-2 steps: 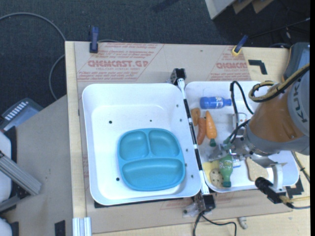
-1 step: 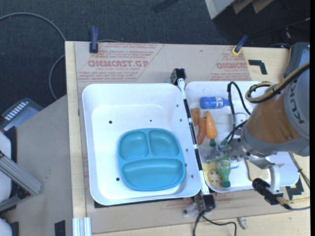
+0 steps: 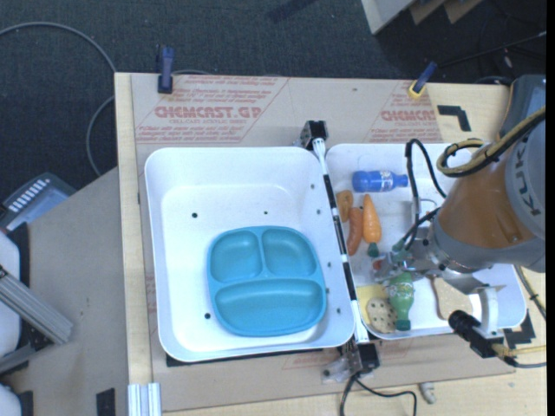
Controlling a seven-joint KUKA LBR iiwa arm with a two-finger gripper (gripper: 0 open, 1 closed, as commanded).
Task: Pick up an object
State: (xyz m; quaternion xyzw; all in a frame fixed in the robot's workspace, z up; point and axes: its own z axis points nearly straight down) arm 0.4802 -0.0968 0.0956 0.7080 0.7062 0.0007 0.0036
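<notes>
Gripper (finger state unclear) hovers above two carrots, one blue bottle; one blue tray.

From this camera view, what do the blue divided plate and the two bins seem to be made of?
Blue divided plate: probably moulded plastic, matte, with an even colour and soft rounded compartment ridges.
Left bin and right bin: likely thin white plastic, slightly glossy, with smooth rounded rims.
</notes>
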